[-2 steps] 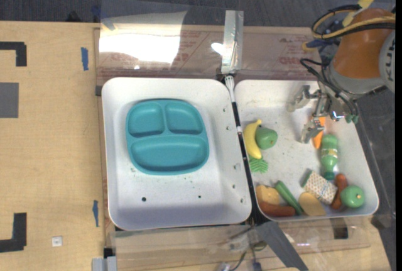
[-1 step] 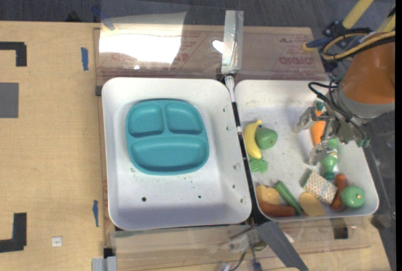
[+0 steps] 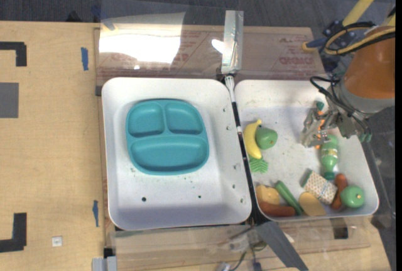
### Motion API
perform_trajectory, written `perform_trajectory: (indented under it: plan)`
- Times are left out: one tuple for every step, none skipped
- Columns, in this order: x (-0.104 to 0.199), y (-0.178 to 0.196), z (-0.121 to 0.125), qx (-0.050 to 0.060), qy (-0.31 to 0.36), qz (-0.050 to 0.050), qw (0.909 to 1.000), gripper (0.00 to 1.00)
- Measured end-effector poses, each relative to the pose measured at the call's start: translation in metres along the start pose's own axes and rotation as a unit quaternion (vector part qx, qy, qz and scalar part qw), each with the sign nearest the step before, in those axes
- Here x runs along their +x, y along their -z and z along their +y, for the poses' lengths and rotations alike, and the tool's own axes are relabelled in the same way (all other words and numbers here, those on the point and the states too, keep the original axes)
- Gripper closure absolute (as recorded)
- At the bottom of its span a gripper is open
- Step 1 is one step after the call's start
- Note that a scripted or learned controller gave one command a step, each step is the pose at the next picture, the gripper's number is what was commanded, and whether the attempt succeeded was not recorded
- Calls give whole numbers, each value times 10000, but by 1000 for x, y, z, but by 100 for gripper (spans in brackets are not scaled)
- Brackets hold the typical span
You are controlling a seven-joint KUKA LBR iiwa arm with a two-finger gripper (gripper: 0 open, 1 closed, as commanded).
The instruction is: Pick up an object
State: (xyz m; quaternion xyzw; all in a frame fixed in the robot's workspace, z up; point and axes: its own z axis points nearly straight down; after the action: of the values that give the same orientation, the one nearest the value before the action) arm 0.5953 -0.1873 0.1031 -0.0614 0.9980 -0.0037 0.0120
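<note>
Gripper: low over the right bin, jaw state cannot be told.
Banana: left part of that bin, long axis near-far, touching the green apple.
Left bin: teal divided plate.

The arm enters above the right bin as a bulky rounded body, its broad orange band glossy and curved like a dome, with a grey rim showing beneath the orange on the side nearer the bin. Black cables loop along the orange band's far side, toward the bench's back edge, alongside a yellow-sheathed lead that bends in the same bundle. Below the band, over the bin's white floor, the gripper is a cluster of pale metal parts, silvery and angular, with small orange and teal touches among them; finer details such as screws are too blurred to make out
</note>
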Motion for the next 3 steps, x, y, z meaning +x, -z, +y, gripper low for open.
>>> perform_trajectory:
  plan:
    - [-41, -15, 15, -31, -549, 67, 9985, 100]
    - [-82, 147, 18, -14, -718, 12, 9974, 100]
    - [-80, 139, 19, -32, -721, 79, 9974, 0]
